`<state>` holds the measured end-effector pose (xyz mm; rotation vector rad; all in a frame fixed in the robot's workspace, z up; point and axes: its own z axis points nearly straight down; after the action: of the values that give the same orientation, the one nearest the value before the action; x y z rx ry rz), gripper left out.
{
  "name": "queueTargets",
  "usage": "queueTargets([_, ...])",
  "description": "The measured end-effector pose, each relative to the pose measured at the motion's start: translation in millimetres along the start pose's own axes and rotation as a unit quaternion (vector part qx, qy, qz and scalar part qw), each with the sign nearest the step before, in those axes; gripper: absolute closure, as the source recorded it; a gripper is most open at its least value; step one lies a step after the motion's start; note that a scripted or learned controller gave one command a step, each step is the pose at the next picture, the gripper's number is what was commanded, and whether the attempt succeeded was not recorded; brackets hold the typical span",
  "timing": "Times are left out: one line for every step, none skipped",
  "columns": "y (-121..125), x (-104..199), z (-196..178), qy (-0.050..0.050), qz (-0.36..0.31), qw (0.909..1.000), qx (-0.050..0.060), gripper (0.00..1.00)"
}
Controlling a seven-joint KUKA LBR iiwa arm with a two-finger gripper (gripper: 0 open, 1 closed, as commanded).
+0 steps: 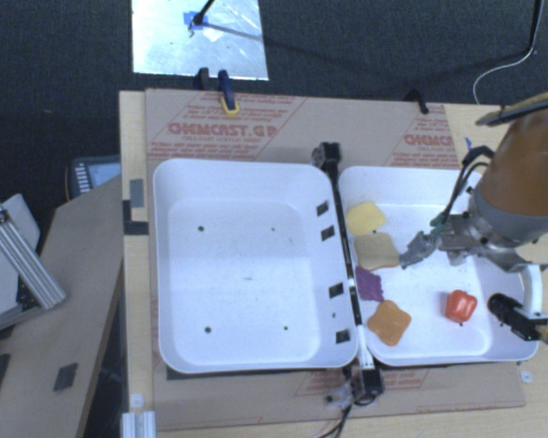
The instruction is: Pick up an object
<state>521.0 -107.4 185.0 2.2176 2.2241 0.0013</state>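
The right bin (420, 182) holds several small objects. A pale yellow piece (365, 216) lies near its left wall, with a tan slab (376, 250) just below it. A purple piece (369, 286) and an orange lump (389, 322) sit lower left. A red pepper-like object (460, 306) rests at the lower right. My gripper (415, 251) hangs over the bin's middle, its tip just right of the tan slab. Nothing shows between its fingers.
The left bin (247, 263) stands beside the right one, parted by a black clamp bar (340, 245). The arm's grey body (530, 181) covers the right bin's far right side. A black fitting (511, 316) sits at the right bin's lower right rim.
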Motion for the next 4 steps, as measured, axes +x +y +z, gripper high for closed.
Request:
queueTargets([1, 0, -11, 0.000, -0.001, 1.0000, -0.001, 1.00])
queueTargets([-15, 57, -115, 0.001, -0.004, 1.0000, -0.005, 1.00])
queueTargets([-27, 128, -253, 0.002, -0.005, 1.0000, -0.008, 1.00])
queueTargets([-33, 176, -312, 0.001, -0.003, 1.0000, -0.004, 1.00])
